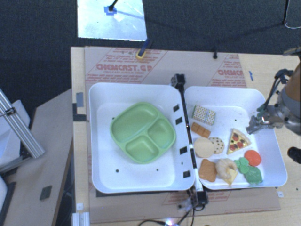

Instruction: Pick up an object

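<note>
Hovering over the right bin's [273,140] edge beside the pizza slice [238,141], the fingers [254,125] (spread unclear) grip nothing visible.

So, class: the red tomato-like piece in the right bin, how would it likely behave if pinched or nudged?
The red tomato piece looks rounded and smooth, so it may slip or roll. It appears to be small toy food, probably light. It touches the green leafy piece, which might shift too.

A pale green divided plate [143,133] lies in the white left bin [101,102]. The white right bin [273,164] holds a red-and-yellow pizza slice [238,141], a red tomato [252,157], green broccoli [250,171], a speckled cookie [217,145] and a dotted cracker [204,114]. The table [122,65] is tan with red lettering.
</note>
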`<state>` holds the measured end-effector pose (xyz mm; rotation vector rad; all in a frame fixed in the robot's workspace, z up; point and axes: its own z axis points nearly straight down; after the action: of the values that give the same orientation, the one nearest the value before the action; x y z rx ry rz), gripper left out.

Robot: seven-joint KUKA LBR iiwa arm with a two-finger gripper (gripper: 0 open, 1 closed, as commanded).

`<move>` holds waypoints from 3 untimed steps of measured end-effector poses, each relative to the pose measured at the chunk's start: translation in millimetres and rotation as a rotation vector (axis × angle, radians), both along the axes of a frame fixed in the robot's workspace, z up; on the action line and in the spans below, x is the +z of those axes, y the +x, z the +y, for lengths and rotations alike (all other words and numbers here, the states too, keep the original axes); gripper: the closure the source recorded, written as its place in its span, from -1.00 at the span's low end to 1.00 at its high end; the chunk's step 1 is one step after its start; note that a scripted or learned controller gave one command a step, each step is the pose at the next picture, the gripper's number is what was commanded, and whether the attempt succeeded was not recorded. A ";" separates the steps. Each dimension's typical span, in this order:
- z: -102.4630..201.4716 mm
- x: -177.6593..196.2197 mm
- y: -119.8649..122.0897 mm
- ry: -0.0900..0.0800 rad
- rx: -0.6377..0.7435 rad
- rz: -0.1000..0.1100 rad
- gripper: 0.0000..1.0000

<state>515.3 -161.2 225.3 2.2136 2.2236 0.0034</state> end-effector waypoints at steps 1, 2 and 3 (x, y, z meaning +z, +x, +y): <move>45.2 7.5 25.4 0.002 0.005 0.000 1.00; 96.9 10.8 52.6 0.003 0.006 0.000 1.00; 151.8 -2.2 65.2 0.004 0.005 0.003 1.00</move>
<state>580.5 -9.5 223.1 2.2106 2.2326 0.0046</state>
